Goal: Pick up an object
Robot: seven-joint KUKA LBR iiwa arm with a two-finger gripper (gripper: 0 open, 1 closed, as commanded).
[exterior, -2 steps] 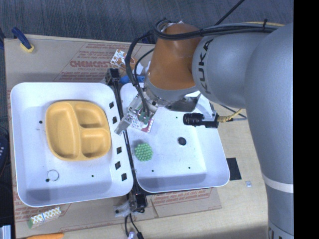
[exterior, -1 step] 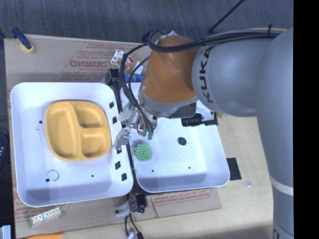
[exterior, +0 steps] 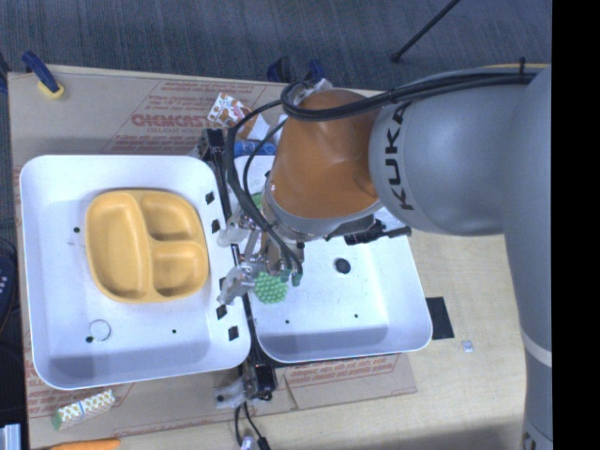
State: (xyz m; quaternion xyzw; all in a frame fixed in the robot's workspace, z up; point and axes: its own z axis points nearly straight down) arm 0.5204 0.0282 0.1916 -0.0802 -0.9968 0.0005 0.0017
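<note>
A small green object (exterior: 272, 290) lies in the right bin (exterior: 375, 331) near its left wall. My gripper (exterior: 258, 268) hangs directly over it, fingers reaching down at its upper left edge. The arm's orange band (exterior: 323, 162) and grey body hide much of the right bin's far half. A yellow divided tray (exterior: 147, 244) rests in the left bin (exterior: 56, 345).
A small clear ring (exterior: 98, 330) lies near the left bin's front left. A dark spot (exterior: 342, 266) marks the right bin's floor. Black cables run along the divider between the bins. A snack packet (exterior: 225, 111) sits behind the bins, another wrapper (exterior: 84, 409) in front.
</note>
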